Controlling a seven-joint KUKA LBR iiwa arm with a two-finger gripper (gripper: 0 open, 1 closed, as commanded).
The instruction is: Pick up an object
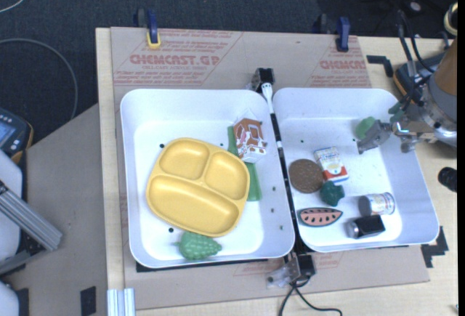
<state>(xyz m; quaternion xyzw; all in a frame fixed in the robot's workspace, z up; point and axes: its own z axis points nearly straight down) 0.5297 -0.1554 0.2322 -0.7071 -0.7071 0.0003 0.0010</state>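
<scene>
White plastic bins sit side by side on a brown cardboard-covered bench (218, 53), seen from the single camera above. The left bin (138, 162) holds a yellow divided tray (197, 185) lying at a slant across its middle. A small carton with a brown-and-white picture (249, 140) lies just beside the tray's upper right corner, with a flat green piece (252, 180) partly hidden beneath both. A green bunch of toy grapes (198, 245) sits against the tray's lower edge, near the bin's front wall.

The right bin (414, 191) holds several small things. A brown round disc (305, 174) lies near the left wall, touching a small white-and-red carton (331, 163) to its right. Just below them rests a dark green lump (332, 194), and below that a watermelon slice (320, 217). Toward the front right corner a small shiny can (376, 203) lies on its side, just above a black block (365, 227).

The arm enters from the right, and its gripper (378, 134) hangs over the upper right part of the right bin. A green object (365, 125) shows right at the grey fingertips, but whether it is clasped between them or merely lies next to them cannot be told, nor how wide the fingers stand. Two blue clamps (152, 25) pin the cardboard at the far edge.
</scene>
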